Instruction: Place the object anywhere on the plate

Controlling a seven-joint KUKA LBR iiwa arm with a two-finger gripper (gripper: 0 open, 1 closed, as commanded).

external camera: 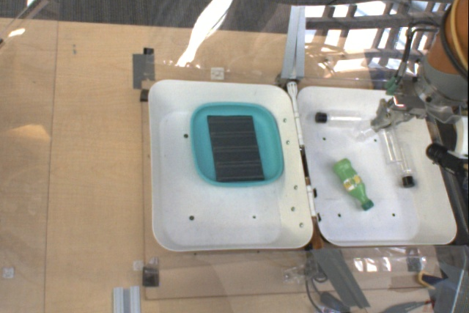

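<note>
Your green bottle (352,184) lies on its side in the right bin (432,234), long axis slanting, its narrow end toward the bin's near right. Two clear tubes (397,155) with black caps are faint against the white plastic. The square teal plate (236,144) holds a ribbed dark pad (234,148) in the left bin (220,231). At the gripper (386,113) you cannot tell how the claw stands.

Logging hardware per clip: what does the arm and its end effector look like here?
At the view's right edge, the arm shows an orange band above a grey wrist section. Thin dark cables loop beside it. The end effector is a small grey metal piece with a green spot near its top; its details are too small to tell.
</note>
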